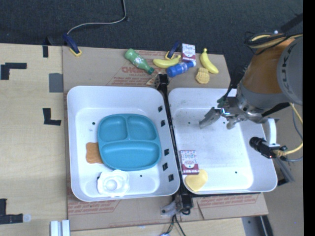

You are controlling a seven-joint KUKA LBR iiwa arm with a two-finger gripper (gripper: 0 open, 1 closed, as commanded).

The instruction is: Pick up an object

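With its fingers spread and nothing between them, the gripper (219, 120) hung over the right bin (256, 178), well apart from the small carton (189, 162) and yellow piece (196, 181) at the near-left corner; no pick yet made.

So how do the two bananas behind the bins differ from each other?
The left banana lies nearly flat across the view, curving upward at its ends, while the right banana runs at a slant from upper left to lower right. The left banana touches the blue bottle; the right banana lies beside the waffle-like yellow piece. Both are yellow and rest on the cardboard.
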